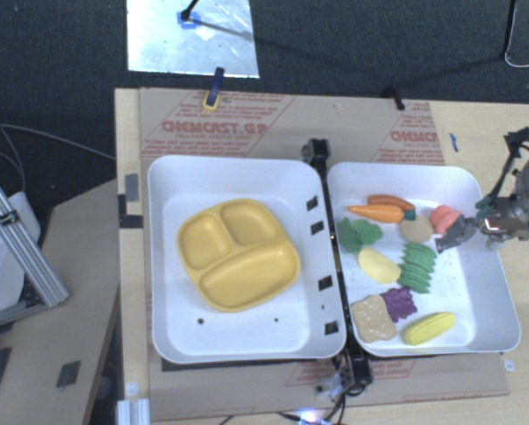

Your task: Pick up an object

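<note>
Nearest you in the right bin there's a toy corn cob, a tan cracker-looking piece and purple grapes, then further up a yellow lemon-ish piece, a ribbed green veggie, a leafy green bit, a beige round thing, a pink piece and a carrot with an orange sausage-shaped piece at the far wall. Your gripper pokes in from the right, tips just beside the pink piece, nothing visibly in it, and you can't tell how wide it's open. The left bin has a yellow divided plate.
</note>
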{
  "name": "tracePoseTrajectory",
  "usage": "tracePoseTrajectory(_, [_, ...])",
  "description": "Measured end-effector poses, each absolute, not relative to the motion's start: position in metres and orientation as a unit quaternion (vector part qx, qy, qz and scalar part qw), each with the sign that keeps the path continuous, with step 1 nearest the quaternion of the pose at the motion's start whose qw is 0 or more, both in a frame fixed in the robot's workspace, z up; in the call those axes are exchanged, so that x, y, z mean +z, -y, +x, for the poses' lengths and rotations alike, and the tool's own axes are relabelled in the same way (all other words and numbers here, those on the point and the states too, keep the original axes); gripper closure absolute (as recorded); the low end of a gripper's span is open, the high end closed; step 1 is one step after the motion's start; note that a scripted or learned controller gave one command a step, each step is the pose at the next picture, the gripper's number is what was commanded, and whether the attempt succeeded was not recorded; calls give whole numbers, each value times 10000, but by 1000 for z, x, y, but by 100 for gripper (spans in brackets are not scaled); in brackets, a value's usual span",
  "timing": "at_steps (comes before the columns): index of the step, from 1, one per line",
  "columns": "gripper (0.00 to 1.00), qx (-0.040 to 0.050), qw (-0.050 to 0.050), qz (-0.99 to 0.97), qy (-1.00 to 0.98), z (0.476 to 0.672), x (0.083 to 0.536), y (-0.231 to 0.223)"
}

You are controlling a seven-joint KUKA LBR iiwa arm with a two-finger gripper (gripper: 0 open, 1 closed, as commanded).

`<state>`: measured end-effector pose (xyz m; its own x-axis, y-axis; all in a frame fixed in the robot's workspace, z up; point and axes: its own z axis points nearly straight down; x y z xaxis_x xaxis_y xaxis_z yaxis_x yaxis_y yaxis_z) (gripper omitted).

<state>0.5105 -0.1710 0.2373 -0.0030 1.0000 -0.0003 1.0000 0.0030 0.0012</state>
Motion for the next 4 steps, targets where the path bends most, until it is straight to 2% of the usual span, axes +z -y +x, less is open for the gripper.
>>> tracePoseTrajectory(1, [0,-11,-36,7064,-7078,485,149,149])
tracePoseTrajectory(2, [0,7,23,7045,-7097,487,83,85])
tracePoseTrajectory(3, [100,27,73,7072,-7070,490,98,90])
tracePoseTrajectory(4, [100,34,75,7070,-7072,491,108,90])
